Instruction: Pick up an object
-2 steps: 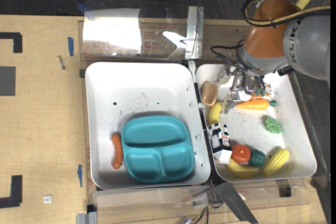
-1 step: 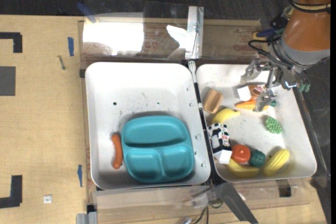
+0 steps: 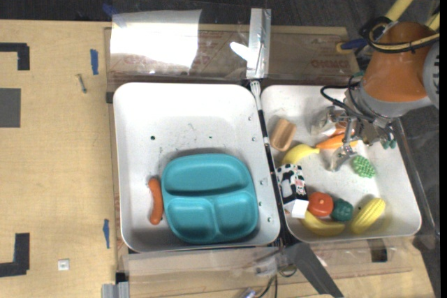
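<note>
Two shallow white bins sit side by side on a tan bench; we go from the biggest things down to the smallest. At the right, the grey arm with its orange band [image 3: 396,70] reaches down into the right bin [image 3: 407,185]. In the left bin [image 3: 133,122] a large teal divided tray [image 3: 208,197] fills the lower half, with a slim orange sausage-shaped toy [image 3: 155,200] just beside its left edge.

Small toy foods crowd the right bin: a tan bread-like piece [image 3: 282,133] near the dividing wall, a yellow lemon shape [image 3: 300,153] below it, a black-and-white patterned block [image 3: 292,181], a banana [image 3: 323,223] along the near wall, a red-orange round piece [image 3: 320,204], a dark green piece [image 3: 342,210], a yellow corn-like piece [image 3: 369,213] and a green knobbly piece [image 3: 362,166].

The gripper [image 3: 343,150] hangs low over the bin's middle, close to a small orange piece [image 3: 334,140]. We cannot tell whether it is spread or pinching.

We judge that orange piece the likeliest target: probably light, stiff plastic, smooth and apt to slip, best taken across its narrow width.

Room is tight toward the lemon shape, looser toward the bin's far wall, where the floor lies bare.
</note>
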### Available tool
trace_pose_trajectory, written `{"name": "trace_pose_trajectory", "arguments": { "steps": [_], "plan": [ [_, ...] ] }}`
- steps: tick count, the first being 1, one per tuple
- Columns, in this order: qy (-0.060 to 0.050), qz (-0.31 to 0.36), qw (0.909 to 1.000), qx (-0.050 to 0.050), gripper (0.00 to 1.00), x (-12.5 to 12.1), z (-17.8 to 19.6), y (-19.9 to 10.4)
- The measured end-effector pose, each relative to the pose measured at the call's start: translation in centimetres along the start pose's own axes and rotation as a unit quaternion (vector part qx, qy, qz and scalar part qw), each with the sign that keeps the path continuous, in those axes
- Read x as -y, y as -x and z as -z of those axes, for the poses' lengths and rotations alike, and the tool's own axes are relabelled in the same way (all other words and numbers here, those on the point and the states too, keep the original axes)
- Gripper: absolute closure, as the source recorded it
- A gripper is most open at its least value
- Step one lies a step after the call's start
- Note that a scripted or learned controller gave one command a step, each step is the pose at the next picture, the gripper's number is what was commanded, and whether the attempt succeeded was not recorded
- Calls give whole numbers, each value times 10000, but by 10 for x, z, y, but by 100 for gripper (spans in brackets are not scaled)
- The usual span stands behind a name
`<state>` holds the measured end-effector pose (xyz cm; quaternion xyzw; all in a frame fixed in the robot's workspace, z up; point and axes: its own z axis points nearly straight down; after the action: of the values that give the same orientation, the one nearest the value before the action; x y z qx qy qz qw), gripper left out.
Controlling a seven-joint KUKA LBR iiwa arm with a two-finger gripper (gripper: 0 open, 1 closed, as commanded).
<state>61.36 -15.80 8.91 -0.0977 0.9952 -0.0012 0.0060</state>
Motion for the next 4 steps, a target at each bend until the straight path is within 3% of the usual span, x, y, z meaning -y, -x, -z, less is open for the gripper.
{"name": "trace_pose_trajectory", "arguments": {
  "steps": [1,2,3,4],
  "plan": [
    [18,35,10000,-32,0,-23,-1,-6],
    [12,-55,10000,-4,0,-45,-1,32],
    [-2,-57,10000,37,100,-44,12,34],
    [-5,-29,10000,39,100,-66,156,69]
  ]
}}
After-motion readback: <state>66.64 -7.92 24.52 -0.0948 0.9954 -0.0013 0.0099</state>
